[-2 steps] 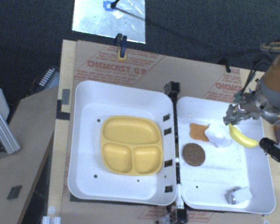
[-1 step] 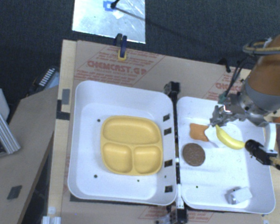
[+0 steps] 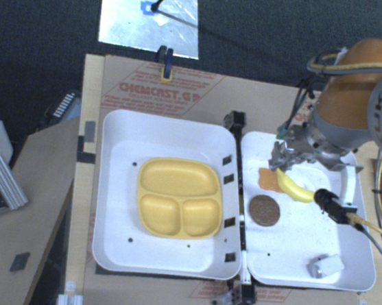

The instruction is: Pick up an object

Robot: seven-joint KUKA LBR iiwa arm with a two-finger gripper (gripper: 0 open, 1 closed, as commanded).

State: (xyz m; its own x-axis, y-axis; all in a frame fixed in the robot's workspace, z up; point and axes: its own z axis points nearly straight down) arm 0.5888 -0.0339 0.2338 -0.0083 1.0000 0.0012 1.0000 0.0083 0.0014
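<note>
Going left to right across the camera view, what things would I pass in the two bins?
yellow tray → brown disc → banana → pale block

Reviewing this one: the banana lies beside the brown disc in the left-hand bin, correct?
The bin is wrong. The camera view shows the banana lying beside the brown disc in the right-hand bin.
</note>
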